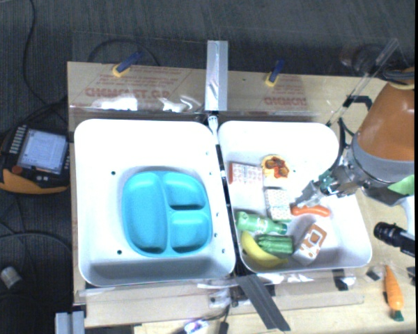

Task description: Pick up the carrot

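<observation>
Right white bin (348, 256), heaped with toy food for picking: to its left, white bin (90, 186) seating a blue divided tray (166, 212); within it, gripper (311, 199), jaws pinching the orange carrot (313, 210), beside banana (258, 251).

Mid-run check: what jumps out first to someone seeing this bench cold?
The blue tray in the left bin grabs the eye first. Next, the gripper low in the right bin, right at an orange carrot, beside a clutter of banana, green items and packets. A second carrot lies outside, on the bench at far right.
</observation>
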Controlling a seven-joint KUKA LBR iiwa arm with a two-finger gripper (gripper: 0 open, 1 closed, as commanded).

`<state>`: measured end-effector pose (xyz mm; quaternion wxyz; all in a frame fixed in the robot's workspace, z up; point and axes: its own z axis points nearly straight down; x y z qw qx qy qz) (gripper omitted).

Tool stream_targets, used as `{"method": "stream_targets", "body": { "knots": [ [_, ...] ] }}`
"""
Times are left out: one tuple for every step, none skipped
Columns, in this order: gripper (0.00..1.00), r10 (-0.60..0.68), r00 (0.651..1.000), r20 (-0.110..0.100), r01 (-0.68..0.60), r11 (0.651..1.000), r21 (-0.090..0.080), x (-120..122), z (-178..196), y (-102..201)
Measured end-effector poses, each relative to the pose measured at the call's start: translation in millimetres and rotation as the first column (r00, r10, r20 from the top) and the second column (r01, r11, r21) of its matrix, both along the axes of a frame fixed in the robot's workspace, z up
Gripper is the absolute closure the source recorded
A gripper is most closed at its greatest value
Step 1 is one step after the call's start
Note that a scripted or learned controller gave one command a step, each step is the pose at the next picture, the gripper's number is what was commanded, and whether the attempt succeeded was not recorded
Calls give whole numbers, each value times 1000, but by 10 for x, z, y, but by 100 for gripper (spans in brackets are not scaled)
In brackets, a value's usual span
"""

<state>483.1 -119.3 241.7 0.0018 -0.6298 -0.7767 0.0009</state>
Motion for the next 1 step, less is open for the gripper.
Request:
{"method": "stream_targets", "body": {
  "knots": [
    [100,0,1000,-3,0,1000,1,1,82,4]
  ]
}}
